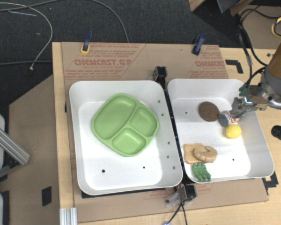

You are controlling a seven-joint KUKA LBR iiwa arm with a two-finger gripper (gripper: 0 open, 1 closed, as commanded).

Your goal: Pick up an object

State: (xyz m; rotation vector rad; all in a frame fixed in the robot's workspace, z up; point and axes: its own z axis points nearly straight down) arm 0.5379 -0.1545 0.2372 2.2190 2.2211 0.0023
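The right bin (253, 158) holds a brown round disc (208, 111), a yellow ball (232, 132), a tan bread-like piece (200, 153) and a small green toy (202, 171). My gripper (230, 117) reaches in from the right and hangs low over the bin's far right part. It sits just above the yellow ball and just right of the brown disc. A grey rounded part at its tip lies between disc and ball. Nothing is visibly held.
The left bin (84, 125) holds a green divided plate (125, 124). A black divider strip (168, 121) separates the two bins. Blue clamps (86, 40) pin the cardboard at the bench's far edge. Cables trail at the upper right.
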